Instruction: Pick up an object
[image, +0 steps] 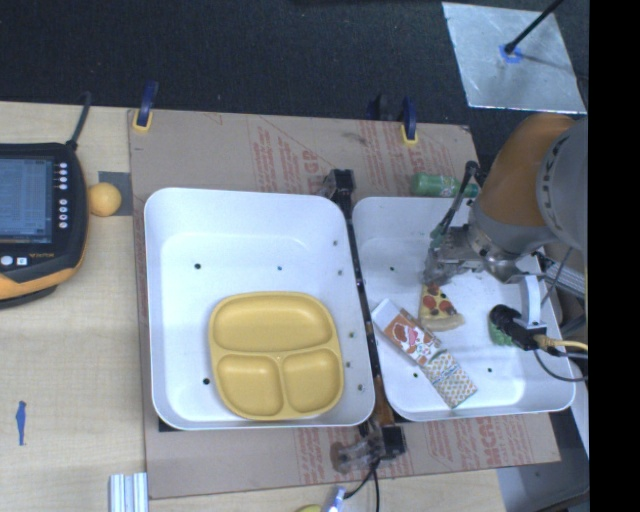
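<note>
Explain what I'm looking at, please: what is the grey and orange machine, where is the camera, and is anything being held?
One camera is fixed above a bench and looks down at a slant. The grey and orange machine on the right is a robot arm. Its gripper hangs over the right white bin, close to a toy pizza slice. Beside the slice lies a long printed packet. The left white bin holds a yellow divided plate. The job is to pick up an object, but this view does not show the gripper holding anything.
</note>
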